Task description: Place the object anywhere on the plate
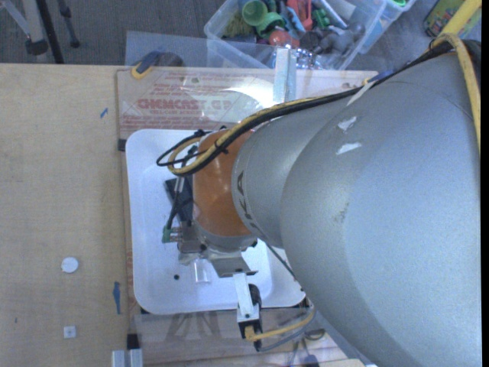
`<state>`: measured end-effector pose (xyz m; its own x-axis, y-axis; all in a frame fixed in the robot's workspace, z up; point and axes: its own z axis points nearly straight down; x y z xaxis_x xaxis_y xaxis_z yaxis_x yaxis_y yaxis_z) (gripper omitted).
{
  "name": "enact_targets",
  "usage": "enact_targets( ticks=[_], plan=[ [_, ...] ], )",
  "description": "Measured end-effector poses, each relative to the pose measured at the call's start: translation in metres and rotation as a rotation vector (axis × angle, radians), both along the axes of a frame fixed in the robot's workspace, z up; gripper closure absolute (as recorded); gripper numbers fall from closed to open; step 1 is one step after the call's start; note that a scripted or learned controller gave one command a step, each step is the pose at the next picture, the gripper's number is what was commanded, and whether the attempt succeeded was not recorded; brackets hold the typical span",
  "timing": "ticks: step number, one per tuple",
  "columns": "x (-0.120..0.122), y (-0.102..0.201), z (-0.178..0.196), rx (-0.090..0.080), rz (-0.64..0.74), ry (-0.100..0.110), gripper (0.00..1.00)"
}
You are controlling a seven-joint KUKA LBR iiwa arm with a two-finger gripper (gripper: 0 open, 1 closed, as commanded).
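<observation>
My gripper [202,270] hangs low over the white bin [149,205], near its front half. The grey arm and its orange band [218,193] come in from the right and cover most of the bin. A black cable loop [179,159] sits on the wrist. A small dark speck [176,277] lies on the bin floor just left of the gripper. I cannot make out what lies under the wrist.
A clear tub of colourful toys [306,10] stands beyond the bench at the top. A clear protective sheet with red lettering [183,102] lies behind the bin. On the wooden bench at the left lie a small white disc [69,264] and a tiny square piece [69,331].
</observation>
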<state>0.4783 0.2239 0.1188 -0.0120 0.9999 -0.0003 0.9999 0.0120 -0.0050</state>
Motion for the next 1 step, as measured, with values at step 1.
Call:
enact_targets(
  ticks=[1],
  plan=[
    [0.0014, -0.0240, 0.0826, 0.002, 0.495, -0.005, 1.00]
  ],
)
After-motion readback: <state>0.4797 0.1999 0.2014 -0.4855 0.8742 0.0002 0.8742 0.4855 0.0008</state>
